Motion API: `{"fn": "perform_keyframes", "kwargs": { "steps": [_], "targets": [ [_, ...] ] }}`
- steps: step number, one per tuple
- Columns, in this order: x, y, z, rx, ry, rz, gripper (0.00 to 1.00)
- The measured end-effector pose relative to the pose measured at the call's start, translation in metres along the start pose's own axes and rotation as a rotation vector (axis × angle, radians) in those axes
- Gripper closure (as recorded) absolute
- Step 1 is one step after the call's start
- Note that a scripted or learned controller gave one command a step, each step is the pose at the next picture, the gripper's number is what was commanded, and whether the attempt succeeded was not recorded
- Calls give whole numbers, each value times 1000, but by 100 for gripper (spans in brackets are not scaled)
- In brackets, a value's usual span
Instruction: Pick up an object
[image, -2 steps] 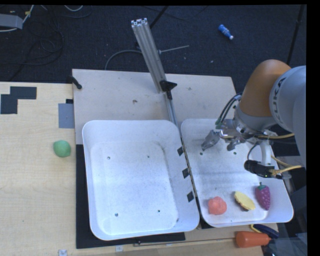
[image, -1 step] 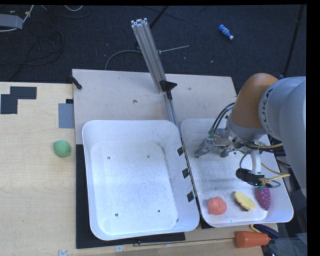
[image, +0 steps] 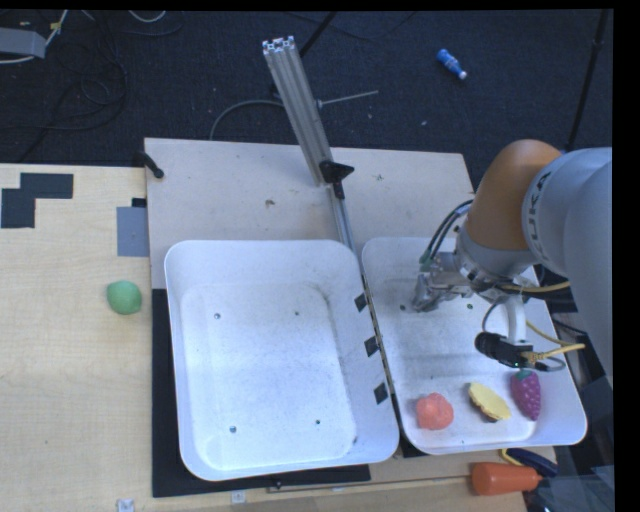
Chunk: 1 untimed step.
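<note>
My gripper (image: 428, 297) hangs low over the right bin (image: 405, 345), near its upper middle, with the grey arm and orange band above it to the right. Nothing shows between its fingers. Three toy items lie along the bin's front edge: a red-orange round fruit (image: 434, 411), a yellow piece (image: 489, 401) and a purple grape bunch (image: 527, 393). They sit well below the gripper in the camera view, apart from it.
The left bin (image: 265, 355) lies beside the right one, joined by black clips. A green ball (image: 124, 297) rests on the wooden bench at left. An orange object (image: 505, 478) lies outside the right bin's front edge. A metal rail (image: 305, 110) slants at the back.
</note>
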<state>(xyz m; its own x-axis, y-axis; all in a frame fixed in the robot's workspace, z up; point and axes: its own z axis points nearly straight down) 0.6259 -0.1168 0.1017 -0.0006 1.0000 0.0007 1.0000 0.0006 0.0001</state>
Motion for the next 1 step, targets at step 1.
{"fn": "perform_keyframes", "kwargs": {
  "steps": [1],
  "targets": [
    [-10,0,-53,-4,-2,1,100]
  ]
}}
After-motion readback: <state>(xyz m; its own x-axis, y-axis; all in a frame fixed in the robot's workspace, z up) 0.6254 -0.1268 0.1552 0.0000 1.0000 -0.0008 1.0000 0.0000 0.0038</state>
